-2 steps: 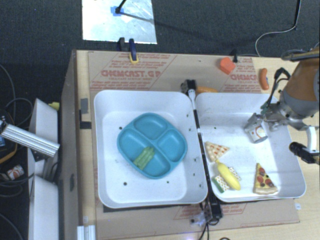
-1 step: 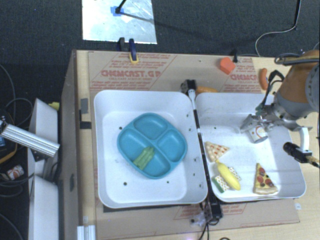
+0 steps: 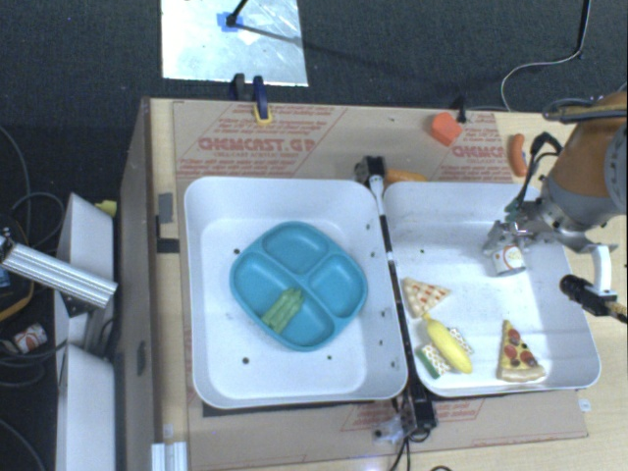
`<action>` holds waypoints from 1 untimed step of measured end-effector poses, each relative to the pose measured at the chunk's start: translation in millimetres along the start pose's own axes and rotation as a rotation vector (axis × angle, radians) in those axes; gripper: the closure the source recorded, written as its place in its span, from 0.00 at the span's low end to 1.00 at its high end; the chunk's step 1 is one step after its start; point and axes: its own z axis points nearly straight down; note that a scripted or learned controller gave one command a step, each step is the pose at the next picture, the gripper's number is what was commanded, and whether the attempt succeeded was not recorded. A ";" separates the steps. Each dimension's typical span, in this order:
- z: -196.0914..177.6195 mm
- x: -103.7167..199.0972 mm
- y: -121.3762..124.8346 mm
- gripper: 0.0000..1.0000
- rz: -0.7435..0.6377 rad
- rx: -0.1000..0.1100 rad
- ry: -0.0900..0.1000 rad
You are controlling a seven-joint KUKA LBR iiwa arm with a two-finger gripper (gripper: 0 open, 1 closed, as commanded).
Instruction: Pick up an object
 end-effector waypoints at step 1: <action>-25.5 29.1 -0.3 1.00 0.002 0.003 0.003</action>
